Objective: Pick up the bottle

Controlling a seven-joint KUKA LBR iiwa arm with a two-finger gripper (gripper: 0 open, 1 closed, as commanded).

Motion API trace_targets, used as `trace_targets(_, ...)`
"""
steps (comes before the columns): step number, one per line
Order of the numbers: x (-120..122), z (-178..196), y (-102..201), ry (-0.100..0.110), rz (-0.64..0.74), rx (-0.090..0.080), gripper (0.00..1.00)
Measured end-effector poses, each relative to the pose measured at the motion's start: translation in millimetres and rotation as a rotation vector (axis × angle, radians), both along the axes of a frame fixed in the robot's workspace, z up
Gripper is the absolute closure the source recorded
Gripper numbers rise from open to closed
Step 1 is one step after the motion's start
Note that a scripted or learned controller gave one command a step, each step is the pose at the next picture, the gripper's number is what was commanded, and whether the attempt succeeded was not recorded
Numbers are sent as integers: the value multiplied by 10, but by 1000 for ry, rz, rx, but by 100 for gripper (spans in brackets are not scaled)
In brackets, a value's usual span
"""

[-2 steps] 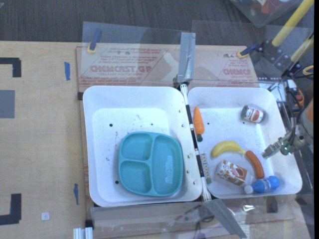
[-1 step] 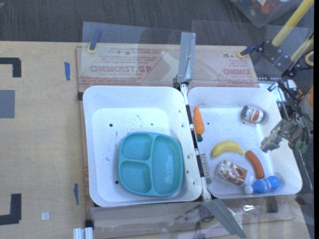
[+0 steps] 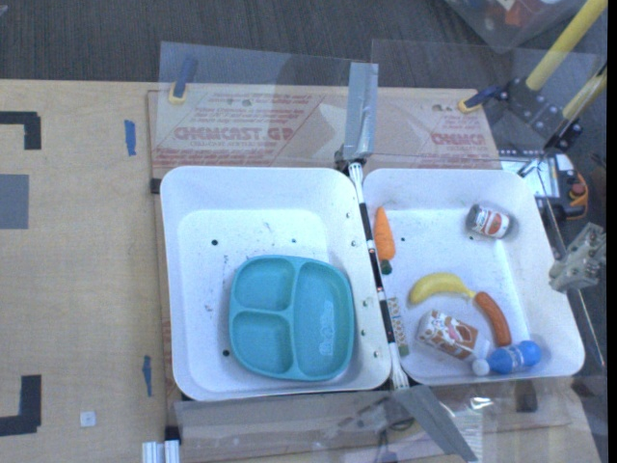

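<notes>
The bottle [image 3: 511, 358] is small and blue with a white cap. It lies on its side in the front right corner of the right bin [image 3: 453, 196], cap pointing left. It touches a brown-and-white carton [image 3: 447, 335] and sits just below a red sausage [image 3: 493, 317]. My gripper [image 3: 576, 262] is a pale grey shape at the view's right edge, over the right bin's outer rim. It is well behind and to the right of the bottle, and apart from it. Nothing is visibly held in it.
The right bin also holds a banana [image 3: 440, 286], a carrot [image 3: 384, 233] by the dividing wall and a small can [image 3: 489, 222] at the back. A teal divided plate [image 3: 291, 318] lies in the left bin [image 3: 193, 258]. Yellow-handled gear [image 3: 569, 37] stands at the back right.
</notes>
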State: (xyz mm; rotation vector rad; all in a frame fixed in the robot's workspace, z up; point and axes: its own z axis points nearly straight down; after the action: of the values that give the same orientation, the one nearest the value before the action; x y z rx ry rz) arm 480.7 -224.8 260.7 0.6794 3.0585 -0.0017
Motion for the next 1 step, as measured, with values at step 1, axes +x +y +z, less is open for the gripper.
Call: trace_targets(1,27,-462,18,7,319,2,100)
